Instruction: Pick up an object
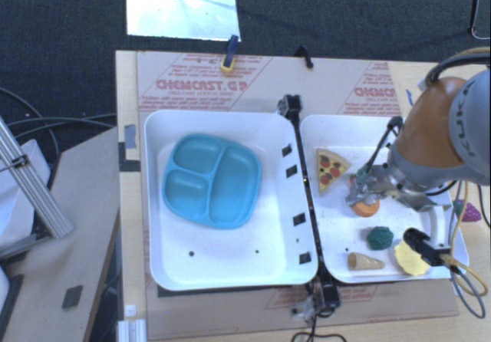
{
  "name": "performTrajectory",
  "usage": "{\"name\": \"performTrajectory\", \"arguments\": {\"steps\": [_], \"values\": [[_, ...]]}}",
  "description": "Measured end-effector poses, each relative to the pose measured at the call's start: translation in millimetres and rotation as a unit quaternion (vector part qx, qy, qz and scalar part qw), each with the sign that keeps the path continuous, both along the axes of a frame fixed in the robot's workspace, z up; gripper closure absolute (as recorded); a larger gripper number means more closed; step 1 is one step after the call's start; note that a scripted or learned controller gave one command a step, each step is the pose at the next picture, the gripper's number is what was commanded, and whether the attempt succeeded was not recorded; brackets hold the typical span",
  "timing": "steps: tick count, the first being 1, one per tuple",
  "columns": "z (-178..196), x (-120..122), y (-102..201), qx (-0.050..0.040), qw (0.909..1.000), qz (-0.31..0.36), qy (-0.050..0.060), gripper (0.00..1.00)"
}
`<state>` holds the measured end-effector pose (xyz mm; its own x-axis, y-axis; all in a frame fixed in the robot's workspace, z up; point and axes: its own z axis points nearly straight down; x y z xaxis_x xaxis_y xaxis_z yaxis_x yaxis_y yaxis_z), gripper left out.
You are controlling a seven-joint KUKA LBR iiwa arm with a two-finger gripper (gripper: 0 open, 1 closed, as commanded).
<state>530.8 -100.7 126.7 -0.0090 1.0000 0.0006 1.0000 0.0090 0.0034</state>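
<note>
The claw sits low in the right bin, right over an orange toy at roughly the bin's centre; can't tell how it's set or if it's got anything. That orange piece looks like smooth, light, hard plastic, rounded, so probably slippery; I'd pinch across its widest middle. Pizza slice at 10 o'clock is flat and awkward; the green lump at 5 looks knobbly and grippier.

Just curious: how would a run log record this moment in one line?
arm: over right bin | gripper: above orange piece | grasp: unconfirmed
</note>
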Motion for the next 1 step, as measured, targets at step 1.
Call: {"name": "performTrajectory", "arguments": {"steps": [1], "values": [[61.0, -9.0, 98.9, 0.0019, 1.0, 0.003, -0.002, 1.0]]}}
